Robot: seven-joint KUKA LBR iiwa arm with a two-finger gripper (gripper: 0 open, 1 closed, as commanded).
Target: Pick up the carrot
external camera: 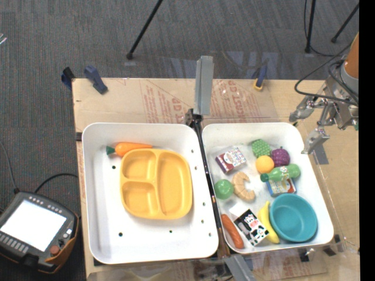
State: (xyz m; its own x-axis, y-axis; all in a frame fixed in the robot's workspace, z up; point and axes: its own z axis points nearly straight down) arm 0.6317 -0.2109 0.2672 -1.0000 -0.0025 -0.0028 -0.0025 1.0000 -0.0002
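Camera view: we find the carrot (130, 148) in the left bin (99, 215), touching the yellow divided plate's (156, 184) upper-left rim. The gripper (319, 130) hangs beyond the right bin's (211, 134) upper-right corner, over the tabletop (135, 101); we cannot tell how its fingers stand.

Counter (146, 98): cardboard-covered top, two white bins side by side, touching. Left bin (99, 215), right bin (316, 183). Blue clamp (95, 79) at far-left edge, another clamp (259, 78) far-right.
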